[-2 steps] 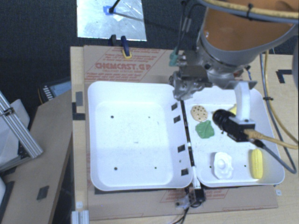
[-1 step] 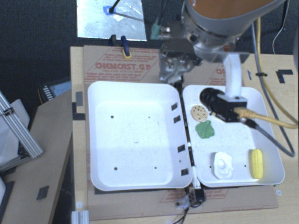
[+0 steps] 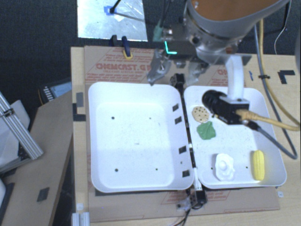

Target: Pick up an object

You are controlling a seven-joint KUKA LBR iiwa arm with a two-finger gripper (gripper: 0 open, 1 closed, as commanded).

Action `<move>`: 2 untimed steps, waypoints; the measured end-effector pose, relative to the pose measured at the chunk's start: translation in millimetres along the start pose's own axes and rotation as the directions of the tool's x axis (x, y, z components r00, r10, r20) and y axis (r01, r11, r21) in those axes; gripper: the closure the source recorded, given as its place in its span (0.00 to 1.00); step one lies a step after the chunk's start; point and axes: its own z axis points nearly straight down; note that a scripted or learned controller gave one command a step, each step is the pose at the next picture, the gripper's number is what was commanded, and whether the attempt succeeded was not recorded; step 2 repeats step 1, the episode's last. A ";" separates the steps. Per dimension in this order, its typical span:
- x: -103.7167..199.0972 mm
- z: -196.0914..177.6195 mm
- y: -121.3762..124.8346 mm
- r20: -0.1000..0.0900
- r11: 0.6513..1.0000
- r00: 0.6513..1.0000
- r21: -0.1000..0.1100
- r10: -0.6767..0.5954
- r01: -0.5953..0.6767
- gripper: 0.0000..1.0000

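Okay, starting at the near edge: right bin (image 3: 241, 186) carrying four small things, left bin (image 3: 133, 189) beside it showing bare white floor with a few dark specks. Yellow corn cob (image 3: 257, 165) lying close to the right bin's right wall, tight against the edge. White lump (image 3: 224, 166) near the front rim, apart from the corn, with bare floor between them. Further back, green leafy piece (image 3: 206, 130) close to the wall shared with the left bin, and a spotted cookie (image 3: 200, 112) just behind it, almost touching. Black camera unit (image 3: 222, 106) on a white bracket hanging right beside the cookie, crowding that corner. Farthest back, gripper (image 3: 178, 74) poised over the bins' far rims, around the seam, pointing down, fingers (image 3: 157, 72) spread with nothing between them. Grey arm (image 3: 225, 13) rising behind, orange band on top.
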 end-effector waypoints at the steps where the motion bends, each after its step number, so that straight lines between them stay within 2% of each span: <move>1: 0.2 -11.6 0.3 -0.002 1.000 1.000 -0.003 -0.003 0.003 1.00; 2: 0.2 -11.6 0.3 -0.002 1.000 1.000 -0.003 -0.003 0.003 1.00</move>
